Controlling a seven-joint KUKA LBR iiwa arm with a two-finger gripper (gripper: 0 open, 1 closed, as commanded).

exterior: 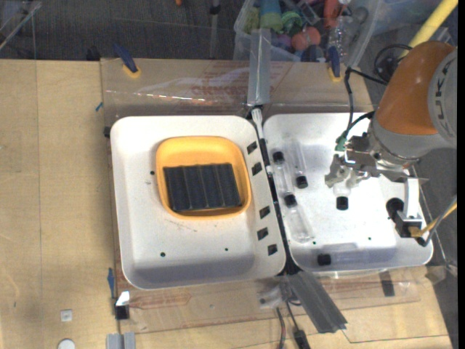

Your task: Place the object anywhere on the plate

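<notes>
A yellow-orange plate [201, 151] with rounded corners sits in the left bin [138, 246]. A dark grey ribbed rectangular block [202, 187] lies flat on the plate, covering its middle and front part. My gripper [344, 173] hangs over the right bin [378, 246], well to the right of the plate and apart from the block. The grey arm with its orange band [414, 100] reaches in from the right and hides part of that bin.
A raised divider with black clips [263, 195] separates the two bins. Small black spots [341, 203] dot the right bin's floor, and a clear strip [294, 195] lies near its left wall. A box of coloured toys [305, 13] stands behind the bins.
</notes>
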